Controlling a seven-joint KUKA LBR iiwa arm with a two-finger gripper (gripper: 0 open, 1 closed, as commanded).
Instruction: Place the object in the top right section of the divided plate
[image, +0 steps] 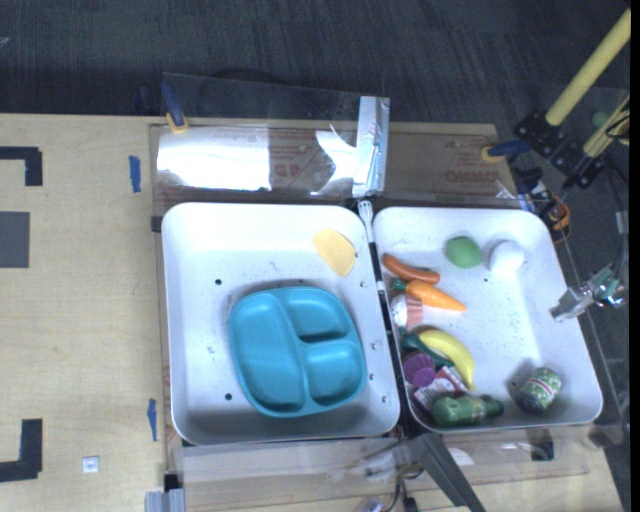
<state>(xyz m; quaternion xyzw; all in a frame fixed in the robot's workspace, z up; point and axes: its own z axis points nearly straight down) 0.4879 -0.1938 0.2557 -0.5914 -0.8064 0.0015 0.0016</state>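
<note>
Blue plate (297, 349): a divided plate lying flat in the left bin (190, 300), toward its lower middle, with one long section on its left side and two smaller ones on its right.
Yellow piece (335, 250): pale and rounded, on the left bin's floor near the top right corner, apart from the plate and close to the wall between the bins.
Right bin (520, 320): holds the rest of the toys.
Along its left wall: a hot dog (410, 269), a carrot (434, 295), a banana (446, 351), a purple piece (420, 372) and a dark green bottle (464, 408), packed close together from top to bottom.
Top of right bin: a green ball (463, 251) just beside a white ball (507, 257).
Lower right corner: a small patterned can (537, 389), on its own.
Gripper (588, 296): a metal part at the right bin's right rim; whether its jaws are apart or together, I cannot tell.
</note>
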